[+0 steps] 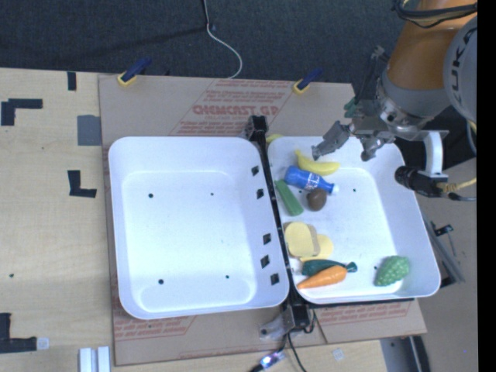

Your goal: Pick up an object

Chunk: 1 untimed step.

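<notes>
While the hand (350, 141) hangs open and holds nothing above the right bin's (403, 211) far edge, a banana (316, 164) lies just below it.

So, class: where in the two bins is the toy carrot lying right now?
The carrot lies in the right bin, along its near edge, just below the yellow slices and left of the green bumpy fruit.

two bins (124, 177), seven toy foods (329, 274)
</notes>
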### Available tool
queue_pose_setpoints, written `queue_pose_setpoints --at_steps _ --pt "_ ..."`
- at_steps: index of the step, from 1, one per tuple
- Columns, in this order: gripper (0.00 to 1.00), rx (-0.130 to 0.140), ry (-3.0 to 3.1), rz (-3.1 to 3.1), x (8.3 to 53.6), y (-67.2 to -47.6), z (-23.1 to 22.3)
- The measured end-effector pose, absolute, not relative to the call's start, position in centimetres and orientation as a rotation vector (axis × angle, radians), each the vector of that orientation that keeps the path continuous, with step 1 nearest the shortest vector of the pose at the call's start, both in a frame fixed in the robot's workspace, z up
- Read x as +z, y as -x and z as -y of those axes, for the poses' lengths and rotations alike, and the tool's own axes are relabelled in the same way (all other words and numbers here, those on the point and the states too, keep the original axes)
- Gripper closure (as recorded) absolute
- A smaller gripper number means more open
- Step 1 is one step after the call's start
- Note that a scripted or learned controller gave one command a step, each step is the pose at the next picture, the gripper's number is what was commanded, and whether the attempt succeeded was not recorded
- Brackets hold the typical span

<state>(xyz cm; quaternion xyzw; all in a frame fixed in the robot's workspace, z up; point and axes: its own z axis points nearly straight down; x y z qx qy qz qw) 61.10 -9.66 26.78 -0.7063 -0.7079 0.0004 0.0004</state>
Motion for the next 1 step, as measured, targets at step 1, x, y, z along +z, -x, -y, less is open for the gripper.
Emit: queue_pose_setpoints --at_steps 1 --pt "0.00 0.011 2.212 2.218 17.82 -58.73 6.88"
